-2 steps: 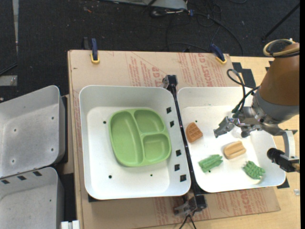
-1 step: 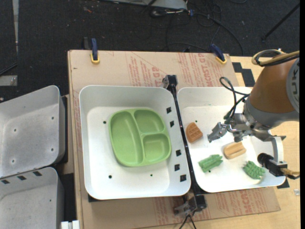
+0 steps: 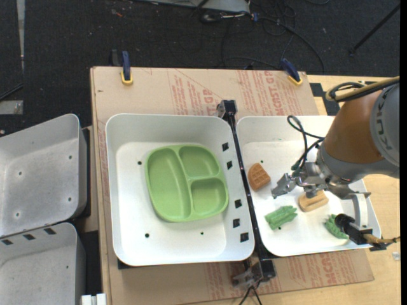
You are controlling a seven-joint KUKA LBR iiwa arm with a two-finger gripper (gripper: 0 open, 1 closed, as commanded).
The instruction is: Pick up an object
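Pincer (image 3: 299, 184) sits low in the right bin (image 3: 270, 135), its metal fingers pointing toward the bin's left wall; can't tell if they're apart or together, too small and cluttered w/ cable. Nothing visibly between them, so no grasp to claim. Just below/right of the tip is a tan block (image 3: 313, 201), touching or nearly touching the wrist hardware, probably the nearest target. Left of the pincer, a brown ridged piece (image 3: 258, 175) near the divider; below, a green leafy item (image 3: 280, 217); another green item (image 3: 336, 226) at the bin's lower right, partly under a black part. Left bin (image 3: 121, 170) holds a green divided plate (image 3: 187, 183), well apart. Risks: fingers closing beside the tan block and nudging it away rather than straddling it; block wedged under the wrist, out of reach; cable snagging. Desk (image 3: 165, 94) edge not a concern.
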